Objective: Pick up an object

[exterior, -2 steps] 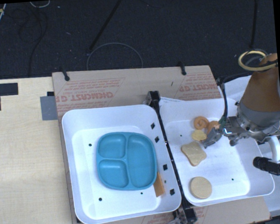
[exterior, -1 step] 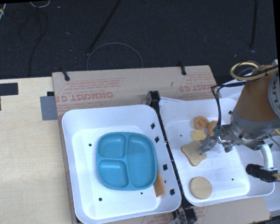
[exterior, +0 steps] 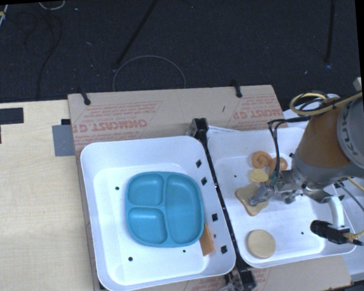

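Note:
In the right bin (exterior: 304, 242) my gripper (exterior: 260, 197) hangs low over a tan flat piece (exterior: 250, 202) near the bin's left middle. A small yellow item (exterior: 259, 175) lies just above it, and an orange curled pretzel-like piece (exterior: 264, 160) sits farther back. A round tan cookie-like disc (exterior: 261, 243) rests near the front of the same bin. The gripper's metal fingertips sit on or beside the tan flat piece; whether they hold it is not visible.
The left bin (exterior: 110, 268) holds a blue divided plate (exterior: 163, 208) and a thin brown stick (exterior: 206, 239) along its right side. A black divider strip (exterior: 214, 189) runs between the bins. The arm's orange band (exterior: 324, 142) covers the right bin's back right.

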### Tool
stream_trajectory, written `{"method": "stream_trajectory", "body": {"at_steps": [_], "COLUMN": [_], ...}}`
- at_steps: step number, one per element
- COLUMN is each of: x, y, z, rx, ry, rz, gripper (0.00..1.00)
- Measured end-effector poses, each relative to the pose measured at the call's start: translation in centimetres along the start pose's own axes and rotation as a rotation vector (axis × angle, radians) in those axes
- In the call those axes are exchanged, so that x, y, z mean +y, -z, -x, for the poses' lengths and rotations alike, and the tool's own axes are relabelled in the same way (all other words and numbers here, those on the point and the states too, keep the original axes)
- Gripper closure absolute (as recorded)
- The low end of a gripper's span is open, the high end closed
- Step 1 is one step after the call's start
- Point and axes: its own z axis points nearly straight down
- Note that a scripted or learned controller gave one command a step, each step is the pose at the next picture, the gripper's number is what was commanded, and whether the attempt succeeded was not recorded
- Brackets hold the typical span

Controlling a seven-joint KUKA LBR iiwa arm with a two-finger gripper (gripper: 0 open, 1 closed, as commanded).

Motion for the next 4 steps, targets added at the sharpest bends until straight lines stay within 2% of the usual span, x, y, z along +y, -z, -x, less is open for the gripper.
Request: {"method": "stream_trajectory", "body": {"at_steps": [1,2,3,4], "x": [0.1,0.4,-0.1,0.0], "y": [1.4,5.6,11.8,15.2], "z": [0.0,-0.2,-0.3,-0.2], "rx": [0.003,-0.001,-0.002,-0.002], "ry": [-0.004,0.003,0.003,0.003], "rz": [0.003,0.001,0.004,0.002], "gripper": [1.00,1.00,1.00,1.00]}}
